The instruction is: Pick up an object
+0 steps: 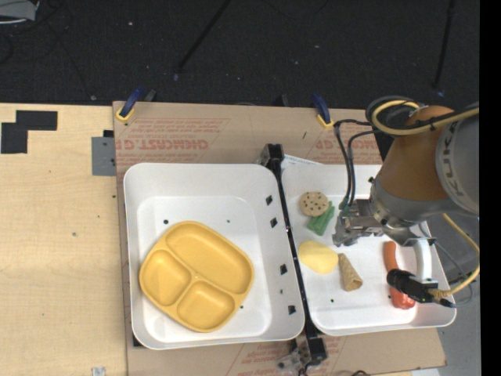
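Hanging over the right shallow white bin (329,319) is the two-finger metal gripper (350,232) on the big grey arm with the orange band (413,163). The arm comes in from the right side. I cannot tell if the gripper is gripping anything, because its tips are small and dark from up here.

Just to the gripper's left is a green block-shaped toy (320,221), and it looks close enough to touch. A round brown cookie with dark dots (314,203) sits a bit farther up and left of the gripper, right beside the green toy. Below and to the left of the gripper lies a pale yellow lemon-shaped toy (318,257). Right under the gripper lies a tan cone like an ice cream cone (349,273), tipped on its side next to the lemon toy. Off to the gripper's right and a little lower is an orange and red carrot-like toy (394,272) (a black part of the arm crosses over it).

Well away to the gripper's left, in the left shallow white bin (149,182), lies a yellow plastic plate with three sections (196,276).
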You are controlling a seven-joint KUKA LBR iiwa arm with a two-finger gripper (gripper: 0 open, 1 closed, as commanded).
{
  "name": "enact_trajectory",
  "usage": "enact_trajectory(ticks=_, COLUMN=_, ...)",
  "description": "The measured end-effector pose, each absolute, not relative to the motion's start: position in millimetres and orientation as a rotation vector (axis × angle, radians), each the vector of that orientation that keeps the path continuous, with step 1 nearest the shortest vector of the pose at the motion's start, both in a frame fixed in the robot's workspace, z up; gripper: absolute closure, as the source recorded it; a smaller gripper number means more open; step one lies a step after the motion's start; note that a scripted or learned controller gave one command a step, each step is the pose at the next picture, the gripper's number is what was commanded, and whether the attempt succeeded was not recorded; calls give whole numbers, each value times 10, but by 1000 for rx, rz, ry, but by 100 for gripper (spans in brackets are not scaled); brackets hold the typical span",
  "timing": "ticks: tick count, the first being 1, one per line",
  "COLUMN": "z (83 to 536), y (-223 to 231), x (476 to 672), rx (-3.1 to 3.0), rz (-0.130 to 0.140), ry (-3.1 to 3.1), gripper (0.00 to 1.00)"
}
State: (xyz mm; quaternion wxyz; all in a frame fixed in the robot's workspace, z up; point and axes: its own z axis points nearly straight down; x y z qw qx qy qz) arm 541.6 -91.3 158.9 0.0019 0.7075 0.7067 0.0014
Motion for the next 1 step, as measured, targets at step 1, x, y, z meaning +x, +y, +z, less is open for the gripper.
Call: enact_trajectory(ticks=1, z=2174, y=-1001, x=5417, rx=2220, rz=4, ry=2217, gripper=100)
